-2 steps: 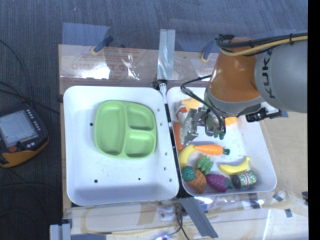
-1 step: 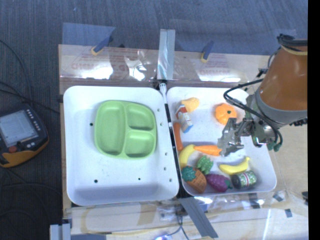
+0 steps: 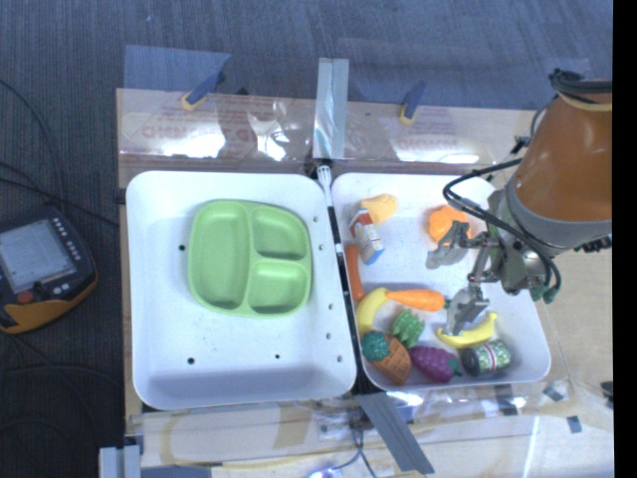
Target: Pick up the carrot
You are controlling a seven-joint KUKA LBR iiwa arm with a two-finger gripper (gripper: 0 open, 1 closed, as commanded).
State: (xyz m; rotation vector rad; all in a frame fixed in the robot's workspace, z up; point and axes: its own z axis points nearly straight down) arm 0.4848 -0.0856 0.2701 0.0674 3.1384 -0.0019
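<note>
The carrot [image 3: 415, 299], orange and tapered, lies flat in the right bin [image 3: 402, 245], just right of a yellow banana [image 3: 370, 307]. My gripper [image 3: 456, 281] hangs over the right half of that bin, just right of the carrot's tip. It is open, with one finger [image 3: 446, 251] toward the back and the other [image 3: 464, 311] toward the front. Nothing sits between them. The carrot rests on the bin floor, apart from both fingers.
Crowding the carrot are a green broccoli [image 3: 406, 325], a strawberry [image 3: 376, 347], a purple eggplant [image 3: 430, 362], a second banana [image 3: 470, 333] and a dark can [image 3: 486, 358]. An orange fruit [image 3: 443, 223] lies behind. A green divided plate [image 3: 249, 257] sits in the left bin.
</note>
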